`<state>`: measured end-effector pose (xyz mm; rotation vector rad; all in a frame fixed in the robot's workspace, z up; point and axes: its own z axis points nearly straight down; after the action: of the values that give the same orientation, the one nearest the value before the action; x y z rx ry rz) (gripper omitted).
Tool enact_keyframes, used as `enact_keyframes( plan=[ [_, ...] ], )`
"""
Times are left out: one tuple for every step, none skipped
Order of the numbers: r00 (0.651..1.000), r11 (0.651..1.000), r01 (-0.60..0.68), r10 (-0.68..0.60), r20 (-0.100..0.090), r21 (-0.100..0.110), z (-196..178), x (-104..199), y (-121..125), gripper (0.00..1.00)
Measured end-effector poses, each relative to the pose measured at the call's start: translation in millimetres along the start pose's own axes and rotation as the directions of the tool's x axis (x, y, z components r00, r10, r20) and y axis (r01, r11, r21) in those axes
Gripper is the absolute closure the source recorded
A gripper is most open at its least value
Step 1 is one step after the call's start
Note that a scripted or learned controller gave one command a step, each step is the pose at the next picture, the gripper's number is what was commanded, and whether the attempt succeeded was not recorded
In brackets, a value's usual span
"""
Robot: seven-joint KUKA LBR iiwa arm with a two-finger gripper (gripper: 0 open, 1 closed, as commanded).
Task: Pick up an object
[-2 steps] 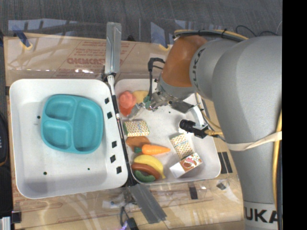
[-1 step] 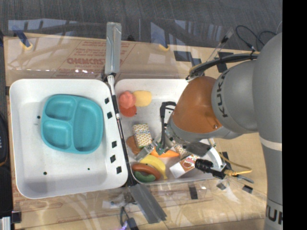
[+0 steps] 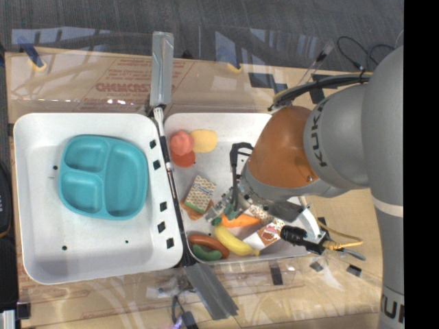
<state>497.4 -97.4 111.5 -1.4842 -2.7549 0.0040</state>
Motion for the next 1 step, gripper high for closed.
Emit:
enact_keyframes(
  plan=[
    [0.835, 0.835, -0.550, 0.550, 0.003, -0.005, 17.9, -32.4, -10.8, 1.00]
  ],
)
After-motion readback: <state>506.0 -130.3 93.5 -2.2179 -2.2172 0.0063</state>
